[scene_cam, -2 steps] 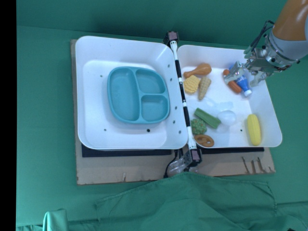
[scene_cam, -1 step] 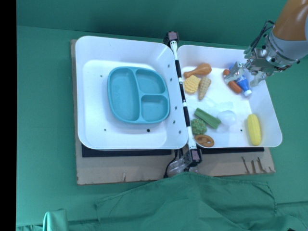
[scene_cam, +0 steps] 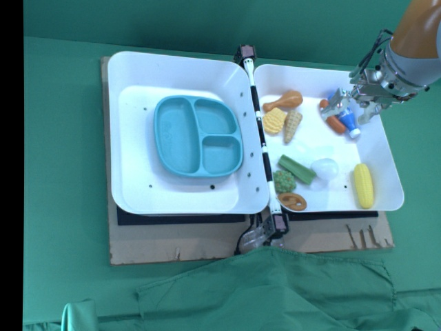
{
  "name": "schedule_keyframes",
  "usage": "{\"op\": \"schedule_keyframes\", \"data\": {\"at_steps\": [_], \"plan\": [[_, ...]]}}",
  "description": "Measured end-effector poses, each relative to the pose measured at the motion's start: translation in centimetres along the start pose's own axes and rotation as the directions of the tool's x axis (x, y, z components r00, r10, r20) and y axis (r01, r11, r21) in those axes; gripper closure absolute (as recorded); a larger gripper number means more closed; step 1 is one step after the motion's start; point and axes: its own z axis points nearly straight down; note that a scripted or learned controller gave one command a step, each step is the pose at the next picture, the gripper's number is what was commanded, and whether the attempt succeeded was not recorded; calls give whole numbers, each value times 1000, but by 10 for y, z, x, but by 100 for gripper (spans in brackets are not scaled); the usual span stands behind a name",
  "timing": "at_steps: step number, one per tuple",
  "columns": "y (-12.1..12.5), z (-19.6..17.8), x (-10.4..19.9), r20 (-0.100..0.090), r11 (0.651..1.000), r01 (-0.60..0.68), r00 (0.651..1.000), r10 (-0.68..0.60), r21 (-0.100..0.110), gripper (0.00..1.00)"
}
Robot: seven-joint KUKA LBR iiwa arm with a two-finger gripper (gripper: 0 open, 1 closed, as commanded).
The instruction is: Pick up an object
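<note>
Nearest us lay a rumpled green cloth (scene_cam: pixel 275 292) along the bottom edge, and beyond it a flat sheet of cardboard (scene_cam: pixel 172 243) on the green tabletop (scene_cam: pixel 62 150). On the cardboard we counted two white bins side by side. The left bin (scene_cam: pixel 138 74) carried one blue divided plate (scene_cam: pixel 198 136) with three compartments. The right bin (scene_cam: pixel 389 178) carried the toy foods: one drumstick (scene_cam: pixel 284 102) and one yellow waffle-like piece (scene_cam: pixel 274 121) near the divider, one pale corn cob (scene_cam: pixel 293 124) touching that piece, one green stalk (scene_cam: pixel 297 169), one bumpy green piece (scene_cam: pixel 284 181), one pretzel (scene_cam: pixel 292 201), one white egg (scene_cam: pixel 324 168) and one yellow corn cob (scene_cam: pixel 363 185) by the right wall. At the far right corner we saw one orange carrot (scene_cam: pixel 335 123) and one blue-and-white object (scene_cam: pixel 349 121), touching each other. The claw (scene_cam: pixel 360 106) sat low right over these two; we could not tell whether it was spread or closed, nor whether anything lay between its fingers. A plain green backdrop (scene_cam: pixel 207 9) rose behind the tabletop.
</note>
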Motion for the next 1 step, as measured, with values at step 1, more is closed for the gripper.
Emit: {"op": "schedule_keyframes", "data": {"at_steps": [1], "plan": [[0, 0, 0, 0, 1000, 0, 1000, 0, 0, 0]]}}
